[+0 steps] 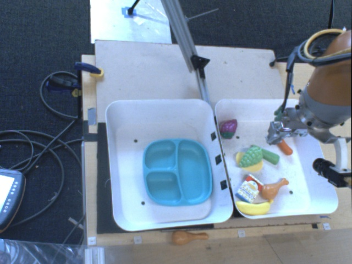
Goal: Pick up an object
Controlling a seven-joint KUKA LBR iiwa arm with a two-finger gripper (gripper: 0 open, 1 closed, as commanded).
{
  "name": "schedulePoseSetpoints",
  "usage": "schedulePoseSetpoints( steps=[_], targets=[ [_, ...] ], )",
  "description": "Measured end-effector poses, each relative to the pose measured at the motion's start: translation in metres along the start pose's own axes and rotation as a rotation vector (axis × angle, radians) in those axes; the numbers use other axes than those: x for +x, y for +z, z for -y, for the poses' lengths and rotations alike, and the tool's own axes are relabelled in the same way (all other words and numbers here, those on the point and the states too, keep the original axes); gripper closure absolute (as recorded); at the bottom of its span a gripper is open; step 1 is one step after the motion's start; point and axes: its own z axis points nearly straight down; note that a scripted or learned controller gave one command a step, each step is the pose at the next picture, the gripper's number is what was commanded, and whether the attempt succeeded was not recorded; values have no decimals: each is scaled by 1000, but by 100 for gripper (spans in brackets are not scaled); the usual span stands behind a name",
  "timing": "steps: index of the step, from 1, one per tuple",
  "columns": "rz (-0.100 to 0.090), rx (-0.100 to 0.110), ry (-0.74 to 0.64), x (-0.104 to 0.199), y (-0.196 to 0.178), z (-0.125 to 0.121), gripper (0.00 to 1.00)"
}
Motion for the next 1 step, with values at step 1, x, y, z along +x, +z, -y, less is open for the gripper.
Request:
schedulePoseSetpoints(
  steps=[1],
  targets=[
    [-3, 7, -3, 54, 15, 8, 100]
  ],
)
